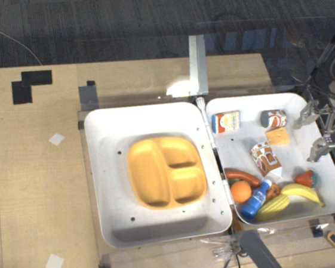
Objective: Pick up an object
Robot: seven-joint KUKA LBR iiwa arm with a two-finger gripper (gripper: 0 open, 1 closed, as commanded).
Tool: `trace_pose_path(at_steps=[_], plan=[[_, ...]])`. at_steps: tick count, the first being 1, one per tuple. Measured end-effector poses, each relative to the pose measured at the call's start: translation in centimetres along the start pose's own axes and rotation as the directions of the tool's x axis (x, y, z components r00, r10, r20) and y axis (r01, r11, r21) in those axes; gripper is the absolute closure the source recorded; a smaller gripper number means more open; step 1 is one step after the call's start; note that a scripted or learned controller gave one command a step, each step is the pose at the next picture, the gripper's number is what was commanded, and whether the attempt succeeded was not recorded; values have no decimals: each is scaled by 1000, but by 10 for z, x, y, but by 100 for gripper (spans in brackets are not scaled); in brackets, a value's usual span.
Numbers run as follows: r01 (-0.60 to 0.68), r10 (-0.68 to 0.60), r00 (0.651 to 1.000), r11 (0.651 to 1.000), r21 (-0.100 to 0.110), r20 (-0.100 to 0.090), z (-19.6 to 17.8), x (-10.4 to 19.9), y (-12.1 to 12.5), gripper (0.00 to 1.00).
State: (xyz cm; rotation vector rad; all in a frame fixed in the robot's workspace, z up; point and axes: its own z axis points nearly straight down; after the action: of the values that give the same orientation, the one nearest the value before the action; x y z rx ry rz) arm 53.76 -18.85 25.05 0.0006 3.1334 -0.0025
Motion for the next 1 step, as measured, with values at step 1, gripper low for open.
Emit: trace_pose_path(at_steps=[1], plan=[[-257, 257, 966, 966, 0, -3, 80, 35, -17, 0]])
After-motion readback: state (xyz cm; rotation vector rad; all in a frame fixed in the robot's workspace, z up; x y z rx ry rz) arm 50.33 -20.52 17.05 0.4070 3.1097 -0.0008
